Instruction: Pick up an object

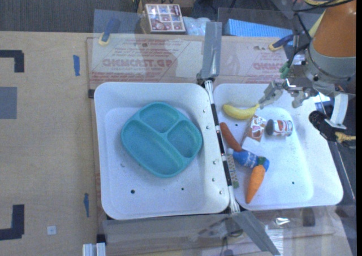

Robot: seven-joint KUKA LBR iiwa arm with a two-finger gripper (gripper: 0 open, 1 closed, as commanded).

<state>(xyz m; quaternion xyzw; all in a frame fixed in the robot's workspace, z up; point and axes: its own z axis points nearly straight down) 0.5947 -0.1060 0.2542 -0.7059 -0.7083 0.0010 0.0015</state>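
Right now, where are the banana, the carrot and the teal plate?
banana [240,112]: camera view, middle of its yellow body.
carrot [255,183]: camera view, middle of its orange body.
teal plate [162,139]: camera view, the ridge between its compartments.

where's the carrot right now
The carrot lies in the right bin, near its front left, just below the blue bottle.

Arm [339,29] cut off at right edge — can [279,128] label perhaps unreadable.
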